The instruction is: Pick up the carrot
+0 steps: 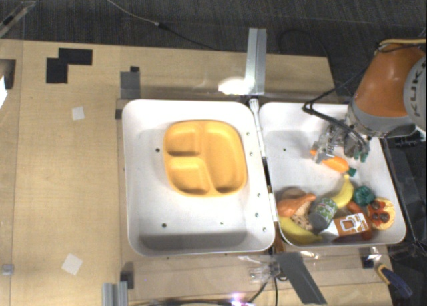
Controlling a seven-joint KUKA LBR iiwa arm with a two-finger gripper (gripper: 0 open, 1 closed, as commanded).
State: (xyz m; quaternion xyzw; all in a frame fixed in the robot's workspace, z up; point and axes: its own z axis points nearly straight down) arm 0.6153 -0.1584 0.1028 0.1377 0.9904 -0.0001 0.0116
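Note:
The carrot (333, 163) is a small orange piece in the right bin (287, 131), in its right half. My gripper (337, 148) hangs directly over it, its metal fingers pointing down around the carrot's upper side. The orange piece shows between and just below the fingertips. I cannot tell whether it is gripped or only lying under them. The grey arm with its orange band (387, 91) reaches in from the right.
A pile of toy food fills the right bin's near end: a banana (343, 193), a green can (323, 211), a teal piece (363, 196) and a red-orange item (381, 213). The left bin (143, 185) bears a yellow sectioned tray (203, 157).

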